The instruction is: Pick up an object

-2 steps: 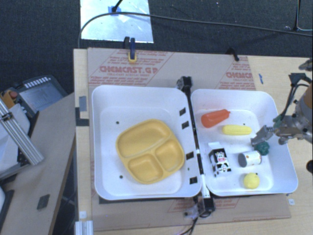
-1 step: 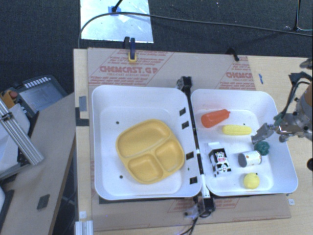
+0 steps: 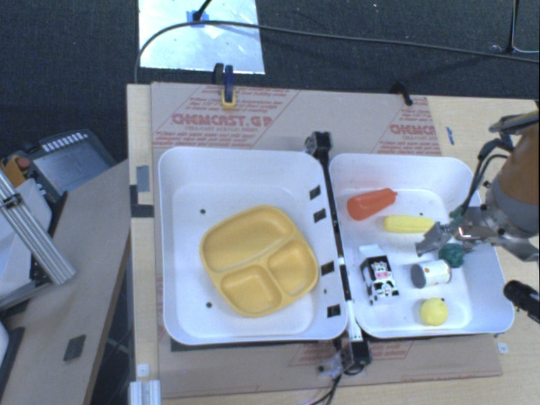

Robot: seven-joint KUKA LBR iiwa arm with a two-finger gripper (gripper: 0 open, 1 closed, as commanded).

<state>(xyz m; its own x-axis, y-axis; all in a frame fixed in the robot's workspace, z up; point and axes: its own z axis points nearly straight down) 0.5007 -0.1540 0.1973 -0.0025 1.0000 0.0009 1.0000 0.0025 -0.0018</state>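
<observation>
My gripper (image 3: 439, 241) reaches in from the right and hangs low over the middle of the right bin (image 3: 481, 184). Just below it lies a small teal object (image 3: 456, 255), partly covered by the gripper. A white cylinder with a grey end (image 3: 430, 273) lies right under that. A yellow corn-like piece (image 3: 407, 224) sits just left of the gripper, and an orange carrot (image 3: 371, 202) lies further up and left. A black and white cow-print box (image 3: 380, 278) stands near the bin's left wall. A yellow lemon (image 3: 434, 311) rests near the front edge.
The left bin (image 3: 181, 226) holds a yellow divided plate (image 3: 257, 260). A black clip strip (image 3: 331, 243) runs between the two bins. The arm's grey body (image 3: 515, 201) and cables stand over the right bin's right side.
</observation>
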